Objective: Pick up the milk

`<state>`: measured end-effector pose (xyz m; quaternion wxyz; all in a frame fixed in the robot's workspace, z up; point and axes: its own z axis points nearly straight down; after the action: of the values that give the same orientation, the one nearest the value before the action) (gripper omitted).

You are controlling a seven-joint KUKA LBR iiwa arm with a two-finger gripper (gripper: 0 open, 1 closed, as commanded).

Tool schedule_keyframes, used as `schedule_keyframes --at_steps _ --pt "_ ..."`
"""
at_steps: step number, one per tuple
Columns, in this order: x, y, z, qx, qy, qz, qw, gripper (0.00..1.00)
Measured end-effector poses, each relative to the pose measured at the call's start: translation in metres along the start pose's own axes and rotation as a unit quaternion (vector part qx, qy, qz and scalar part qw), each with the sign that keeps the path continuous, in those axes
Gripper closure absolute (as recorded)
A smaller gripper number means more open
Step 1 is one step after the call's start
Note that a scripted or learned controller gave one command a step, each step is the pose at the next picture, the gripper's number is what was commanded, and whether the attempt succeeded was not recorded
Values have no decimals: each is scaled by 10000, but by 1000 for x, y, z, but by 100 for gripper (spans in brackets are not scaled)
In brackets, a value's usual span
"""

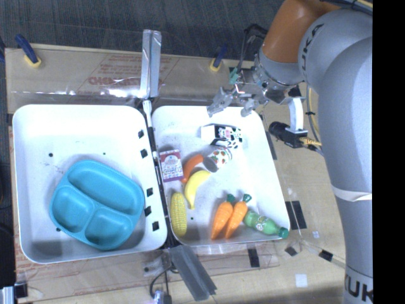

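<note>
The milk (222, 133) is a small white carton with black cow patches, lying on its side near the far wall of the right bin (273, 170). My gripper (231, 108) hangs just beyond and above it, over the bin's far rim. Its fingers are spread open, one fingertip (214, 108) to the left and the other to the right, with nothing between them. The milk lies apart from the fingers, a little nearer the camera.
Close by the milk in the right bin lie a strawberry-print can (219, 158), a red box (169, 165), an orange fruit (192, 164), a banana (195, 186), corn (179, 213), two carrots (228, 216) and a green bottle (265, 223). The left bin (31, 132) holds a blue divided plate (95, 202).
</note>
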<state>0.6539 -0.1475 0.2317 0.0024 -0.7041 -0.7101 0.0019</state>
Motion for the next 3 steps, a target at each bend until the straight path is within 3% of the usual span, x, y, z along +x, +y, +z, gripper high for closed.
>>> schedule_keyframes --at_steps 1,2,3 --pt "-42 10 116 -126 -35 -949 9954 0" --pt "-43 10 116 -125 -35 -949 9954 0" --pt "-40 12 103 -138 -17 -972 9952 100"
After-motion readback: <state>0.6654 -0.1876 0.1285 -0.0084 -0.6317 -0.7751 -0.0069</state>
